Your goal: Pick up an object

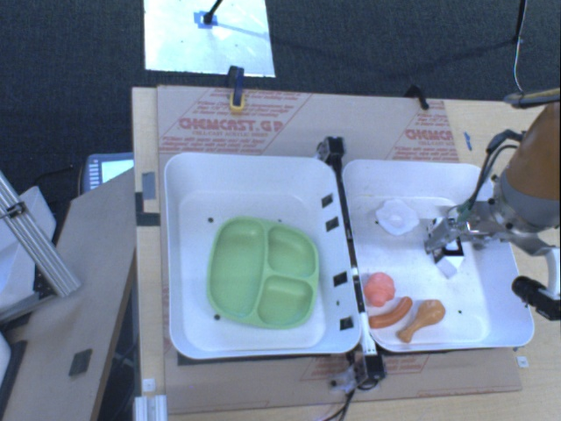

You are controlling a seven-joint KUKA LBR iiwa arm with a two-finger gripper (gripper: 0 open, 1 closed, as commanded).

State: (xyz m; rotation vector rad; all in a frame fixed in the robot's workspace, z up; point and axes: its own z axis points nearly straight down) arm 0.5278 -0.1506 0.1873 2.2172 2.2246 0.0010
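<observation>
glossy white plastic bins (254, 169), matt green plastic divided tray (263, 272), printed cardboard underlay (289, 117), metallic gripper (444, 239)

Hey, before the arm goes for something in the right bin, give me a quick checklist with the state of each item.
1. Targets in the right bin: pink ball, sausage, drumstick, white piece: ok.
2. Hand above the right bin: ok.
3. Hand over a target: not ok, it hangs beside them.
4. Sausage and drumstick spaced apart: not ok, touching.
5. Finger opening: cannot tell.
6. Green tray in the left bin, away from the hand: ok.
</observation>
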